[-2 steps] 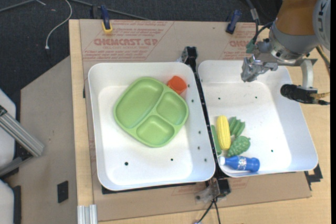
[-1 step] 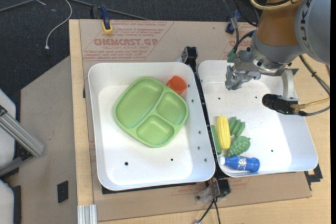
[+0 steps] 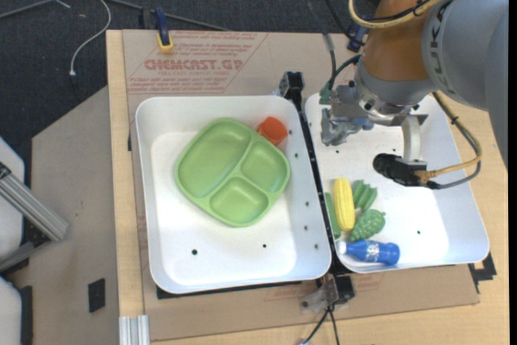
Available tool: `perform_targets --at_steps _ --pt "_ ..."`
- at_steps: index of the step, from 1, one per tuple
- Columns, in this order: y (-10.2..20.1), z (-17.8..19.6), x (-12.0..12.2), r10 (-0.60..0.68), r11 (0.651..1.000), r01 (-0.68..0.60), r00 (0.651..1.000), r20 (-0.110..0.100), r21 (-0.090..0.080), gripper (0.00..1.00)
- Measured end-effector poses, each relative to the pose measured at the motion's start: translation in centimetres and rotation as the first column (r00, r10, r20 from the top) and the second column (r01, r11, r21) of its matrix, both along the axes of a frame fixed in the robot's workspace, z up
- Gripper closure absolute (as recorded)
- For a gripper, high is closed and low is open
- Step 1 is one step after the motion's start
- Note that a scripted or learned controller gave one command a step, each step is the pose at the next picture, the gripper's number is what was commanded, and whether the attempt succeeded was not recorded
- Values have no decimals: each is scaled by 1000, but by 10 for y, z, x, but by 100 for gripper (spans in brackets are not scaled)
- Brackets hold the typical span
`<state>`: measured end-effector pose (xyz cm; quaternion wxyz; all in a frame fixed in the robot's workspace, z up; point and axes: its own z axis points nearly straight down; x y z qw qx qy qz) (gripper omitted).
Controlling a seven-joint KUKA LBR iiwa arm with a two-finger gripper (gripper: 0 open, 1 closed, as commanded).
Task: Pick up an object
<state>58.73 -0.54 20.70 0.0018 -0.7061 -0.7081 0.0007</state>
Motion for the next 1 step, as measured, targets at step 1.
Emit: perform_targets --at_steps 1 --pt "46 -2 -20 1 1000 -1 1000 -1 1 100"
